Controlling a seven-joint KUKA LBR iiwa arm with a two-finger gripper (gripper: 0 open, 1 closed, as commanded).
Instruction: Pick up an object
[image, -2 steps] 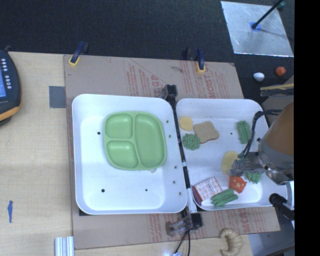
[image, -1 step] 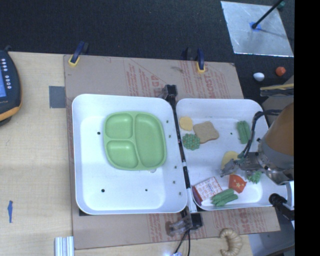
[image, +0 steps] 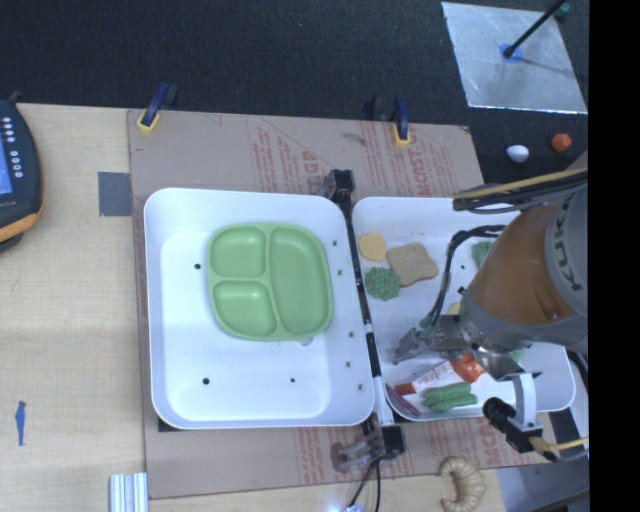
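Note:
My gripper (image: 408, 347) hangs low over the right bin (image: 372, 330), near its left wall, on the grey arm with its orange band (image: 520, 270). Just below it lie a red and white packet (image: 425, 380), a green pod (image: 449, 398) and a small orange piece (image: 466, 368). Further back in the same bin sit a yellow disc (image: 372, 246), a tan toast slice (image: 412, 263) and a green broccoli piece (image: 382, 283). The arm hides the bin's right side.
The left bin (image: 170, 360) holds a green divided plate (image: 270, 280). A dark handheld pendant (image: 15, 170) lies at the bench's far left. A tan curled object (image: 462, 483) rests outside the bins at the front. Clamps (image: 400, 120) pin the cardboard's far edge.

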